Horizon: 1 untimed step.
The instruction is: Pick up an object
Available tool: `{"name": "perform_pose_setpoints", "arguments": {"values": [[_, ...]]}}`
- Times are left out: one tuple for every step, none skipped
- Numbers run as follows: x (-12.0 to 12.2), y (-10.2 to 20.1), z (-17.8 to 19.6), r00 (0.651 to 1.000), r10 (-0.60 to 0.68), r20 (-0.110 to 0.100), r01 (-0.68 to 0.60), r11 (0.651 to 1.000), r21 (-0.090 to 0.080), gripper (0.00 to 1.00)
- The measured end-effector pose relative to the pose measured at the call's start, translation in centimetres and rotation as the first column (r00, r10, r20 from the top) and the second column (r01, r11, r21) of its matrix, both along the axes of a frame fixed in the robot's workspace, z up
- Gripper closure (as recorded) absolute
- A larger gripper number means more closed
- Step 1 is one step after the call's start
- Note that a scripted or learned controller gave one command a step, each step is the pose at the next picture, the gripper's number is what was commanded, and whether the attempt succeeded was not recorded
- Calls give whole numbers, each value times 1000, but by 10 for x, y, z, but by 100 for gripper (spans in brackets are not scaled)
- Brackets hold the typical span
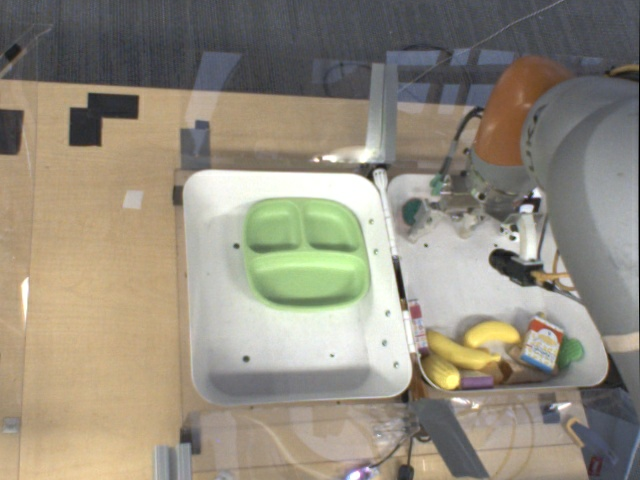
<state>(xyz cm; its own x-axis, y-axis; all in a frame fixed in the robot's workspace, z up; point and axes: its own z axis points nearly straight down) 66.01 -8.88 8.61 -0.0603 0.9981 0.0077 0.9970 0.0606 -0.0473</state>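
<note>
My gripper hangs over the far end of the right bin, below the orange band of the arm. A small teal object lies just left of it, near the bin's far left corner. At the near end of the same bin lie a banana, a yellow lemon-like fruit, a small red and white carton, a green item and a purple piece. These sit well apart from the gripper.
The left bin holds a green divided plate in its middle. A metal divider runs between the two bins. The arm's grey body covers the right bin's right side.
</note>
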Motion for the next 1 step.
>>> {"name": "perform_pose_setpoints", "arguments": {"values": [[-37, -40, 3, 998, -40, 58, 41, 999, -7, 0]]}}
